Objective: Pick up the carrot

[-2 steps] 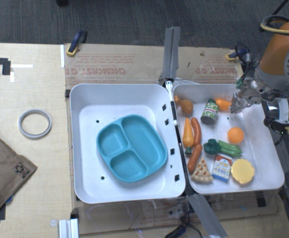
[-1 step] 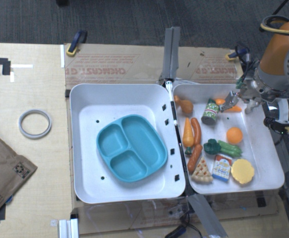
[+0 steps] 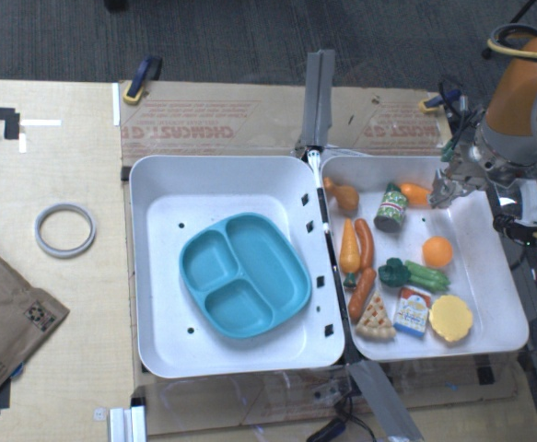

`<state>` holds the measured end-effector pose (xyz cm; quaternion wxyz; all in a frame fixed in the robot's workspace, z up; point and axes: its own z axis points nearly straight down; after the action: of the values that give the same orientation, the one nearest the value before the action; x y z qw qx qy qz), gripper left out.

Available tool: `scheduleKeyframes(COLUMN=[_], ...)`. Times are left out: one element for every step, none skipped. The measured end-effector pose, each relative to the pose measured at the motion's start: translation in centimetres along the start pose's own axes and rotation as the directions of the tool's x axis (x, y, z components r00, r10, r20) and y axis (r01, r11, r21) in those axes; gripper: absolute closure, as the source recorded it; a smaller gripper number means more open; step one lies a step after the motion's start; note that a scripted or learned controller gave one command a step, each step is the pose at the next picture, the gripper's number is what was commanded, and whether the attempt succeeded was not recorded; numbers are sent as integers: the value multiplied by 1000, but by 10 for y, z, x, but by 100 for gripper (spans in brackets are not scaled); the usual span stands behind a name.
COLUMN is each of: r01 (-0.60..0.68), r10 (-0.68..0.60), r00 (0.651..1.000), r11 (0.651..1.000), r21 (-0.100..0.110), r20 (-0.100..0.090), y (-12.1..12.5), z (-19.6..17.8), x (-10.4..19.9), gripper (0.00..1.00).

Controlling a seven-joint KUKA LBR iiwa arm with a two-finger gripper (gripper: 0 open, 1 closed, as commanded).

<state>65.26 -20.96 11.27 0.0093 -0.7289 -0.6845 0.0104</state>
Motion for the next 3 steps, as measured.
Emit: scheduleKeyframes(r01=[0,-500,-192], r10=[0,500,192], r00=[1000,866,981], r11=[1000,866,981], r21=[0,-19,-24], r20=[0,-23,-8], y=[0,11,-52], z=[0,10,24], x=[0,9,32], gripper=[0,0,0])
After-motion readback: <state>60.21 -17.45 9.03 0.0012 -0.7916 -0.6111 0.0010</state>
